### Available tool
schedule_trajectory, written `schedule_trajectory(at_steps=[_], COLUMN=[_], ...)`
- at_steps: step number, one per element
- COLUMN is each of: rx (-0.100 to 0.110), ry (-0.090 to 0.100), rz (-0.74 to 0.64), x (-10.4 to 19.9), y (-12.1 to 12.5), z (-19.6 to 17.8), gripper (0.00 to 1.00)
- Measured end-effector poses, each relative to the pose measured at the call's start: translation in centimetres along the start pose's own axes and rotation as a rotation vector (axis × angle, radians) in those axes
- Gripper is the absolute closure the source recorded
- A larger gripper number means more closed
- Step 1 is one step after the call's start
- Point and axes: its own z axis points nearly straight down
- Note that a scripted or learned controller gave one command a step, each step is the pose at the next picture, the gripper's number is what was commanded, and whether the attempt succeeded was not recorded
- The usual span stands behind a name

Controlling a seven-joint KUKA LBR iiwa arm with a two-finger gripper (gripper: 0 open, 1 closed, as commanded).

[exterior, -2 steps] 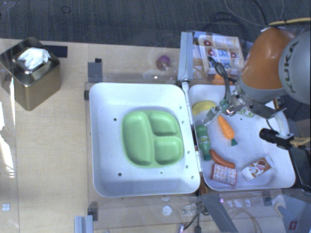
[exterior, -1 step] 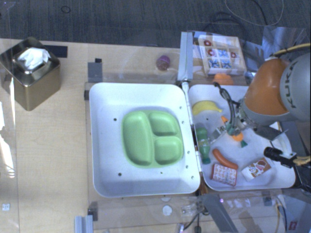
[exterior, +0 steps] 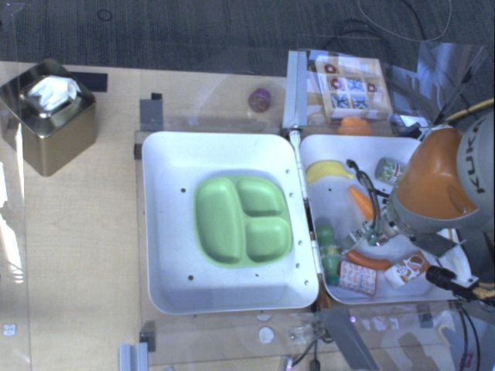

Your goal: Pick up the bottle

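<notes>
Your pincer (exterior: 370, 226) hangs low inside the right bin (exterior: 402, 294), reaching in from the right under the arm's orange band (exterior: 437, 184). You can make out its thin dark fingers (exterior: 374, 199) running down toward the bin floor, but how far apart they stand cannot be told from this slant; the tips blur into the clutter beneath them. Nothing can be seen held between them.

The bottle (exterior: 328, 252) you are after is the green one lying against the left wall of the right bin, just left of the pincer's tip and apart from it. Its lower end sits beside a red and white packet (exterior: 357, 279).

Around the pincer you have a yellow banana (exterior: 328, 171) near the bin's upper left, a small orange carrot (exterior: 360, 202) just left of the fingers, and an orange-red sausage-shaped piece (exterior: 370, 260) lying right below the tip, near enough that touching cannot be ruled out. A small can (exterior: 389, 169) stands toward the upper right, partly behind the arm, and a white carton (exterior: 406, 270) lies at the lower right.

The left bin (exterior: 166, 230) carries a green divided tray (exterior: 243, 219) near its middle. On the bench (exterior: 69, 269) to the far left stands a brass-coloured tissue box (exterior: 51, 118)
</notes>
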Motion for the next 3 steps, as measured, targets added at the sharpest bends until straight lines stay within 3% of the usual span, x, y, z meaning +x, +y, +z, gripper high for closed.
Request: schedule_trajectory(at_steps=[1,2,3], rx=[0.01,0.004,-0.004], ry=[0.011,0.005,0.004], rz=[0.498,0.247,0.243], x=[0.8,1.6,1.6], y=[-1.0,-0.5,0.0], z=[0.3,0.2,-1.0], gripper=[0.0,0.0,1.0])
